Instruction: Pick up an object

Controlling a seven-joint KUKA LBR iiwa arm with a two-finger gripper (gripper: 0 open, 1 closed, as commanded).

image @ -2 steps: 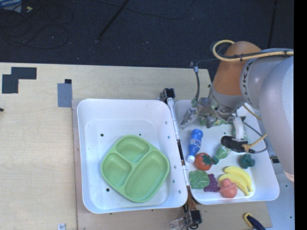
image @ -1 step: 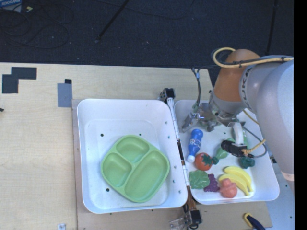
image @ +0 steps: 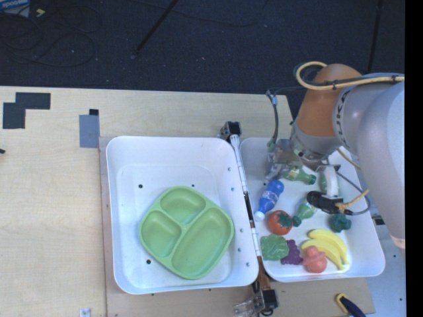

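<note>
You see the grey arm with its orange band [image: 322, 107] coming in from three o'clock and bending down over the far end of the right-hand shallow white bin [image: 370, 264]. Its wrist points steeply downward, and the gripper [image: 285, 162] sits low at the bin's twelve o'clock edge, just above the toys. You cannot tell from here how the gripper is set; the metal parts there blur into the cables and the clutter around them.

Just beside the gripper, toward five o'clock, lies a small green bottle-shaped toy [image: 301, 175], close to touching it. Below that, at about seven o'clock from the gripper, a blue and white plastic bottle [image: 268, 197] lies tilted along the bin's left wall. A red plastic tomato [image: 279, 222] rests just beneath the bottle. At the bin's six o'clock end you find a green leafy toy [image: 273, 247], a purple grape bunch [image: 291, 255], a pink strawberry-like toy [image: 315, 259] and a yellow plastic banana [image: 329, 244], all close together. A dark aubergine-shaped toy [image: 324, 201] lies toward the bin's three o'clock side.

The left-hand white bin [image: 125, 177] carries a light green divided plastic plate [image: 186, 231], lying flat toward its five o'clock corner. Both bins stand side by side on the pale wooden table [image: 46, 210].
</note>
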